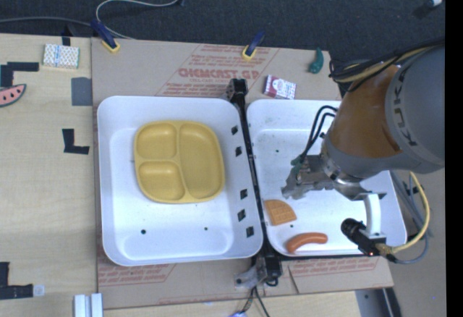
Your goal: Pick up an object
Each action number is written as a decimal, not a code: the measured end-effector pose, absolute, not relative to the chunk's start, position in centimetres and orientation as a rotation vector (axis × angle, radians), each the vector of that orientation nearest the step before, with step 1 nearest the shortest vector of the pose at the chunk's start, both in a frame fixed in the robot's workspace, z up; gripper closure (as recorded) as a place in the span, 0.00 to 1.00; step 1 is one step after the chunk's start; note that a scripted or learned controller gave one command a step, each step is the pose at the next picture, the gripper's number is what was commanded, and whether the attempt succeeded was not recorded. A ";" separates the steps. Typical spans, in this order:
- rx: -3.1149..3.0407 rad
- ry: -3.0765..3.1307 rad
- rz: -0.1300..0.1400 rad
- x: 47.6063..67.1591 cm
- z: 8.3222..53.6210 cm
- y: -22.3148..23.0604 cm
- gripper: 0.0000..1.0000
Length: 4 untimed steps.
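Smooth orange sausage (pixel 306 242), ridged tan slice (pixel 280 212), metal hand (pixel 298 182) above

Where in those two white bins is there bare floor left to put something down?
Left bin: a bare strip below the yellow divided plate. Right bin: bare top-left corner. Crowded near the toast-like piece, orange sausage and gripper.

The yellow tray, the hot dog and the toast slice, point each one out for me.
yellow tray (pixel 179 161), camera view, on its central divider.
hot dog (pixel 306 242), camera view, middle of the sausage.
toast slice (pixel 279 212), camera view, centre of its top face.
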State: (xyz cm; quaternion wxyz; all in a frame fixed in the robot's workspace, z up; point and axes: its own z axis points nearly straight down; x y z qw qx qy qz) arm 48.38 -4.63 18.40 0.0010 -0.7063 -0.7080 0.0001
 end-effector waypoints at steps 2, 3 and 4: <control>-2.217 -2.223 0.002 48.3 18.4 4.6 0.00; -2.214 -2.223 0.002 48.3 19.3 4.7 1.00; -2.214 -2.223 0.003 48.3 19.3 4.7 0.00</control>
